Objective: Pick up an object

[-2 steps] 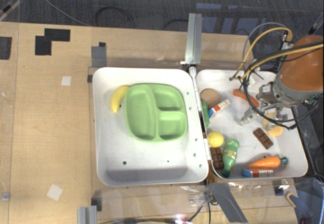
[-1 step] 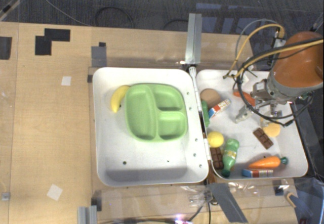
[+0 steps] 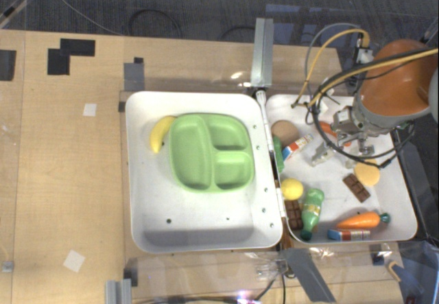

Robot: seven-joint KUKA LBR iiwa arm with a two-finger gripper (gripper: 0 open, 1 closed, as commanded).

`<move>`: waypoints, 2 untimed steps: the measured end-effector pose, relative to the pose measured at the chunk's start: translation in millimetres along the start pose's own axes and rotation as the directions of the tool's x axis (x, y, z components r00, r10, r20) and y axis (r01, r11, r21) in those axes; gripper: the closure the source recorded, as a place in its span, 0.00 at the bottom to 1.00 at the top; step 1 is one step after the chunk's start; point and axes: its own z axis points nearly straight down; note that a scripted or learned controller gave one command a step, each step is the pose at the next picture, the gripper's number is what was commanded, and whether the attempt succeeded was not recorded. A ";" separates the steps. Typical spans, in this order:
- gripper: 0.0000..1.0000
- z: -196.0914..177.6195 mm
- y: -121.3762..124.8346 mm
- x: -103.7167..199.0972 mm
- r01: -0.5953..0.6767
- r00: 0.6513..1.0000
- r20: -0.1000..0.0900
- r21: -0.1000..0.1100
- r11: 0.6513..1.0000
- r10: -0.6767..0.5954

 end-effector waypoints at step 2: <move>0.00 2.1 -31.0 36.3 0.132 0.991 0.003 -0.003 0.991 -0.132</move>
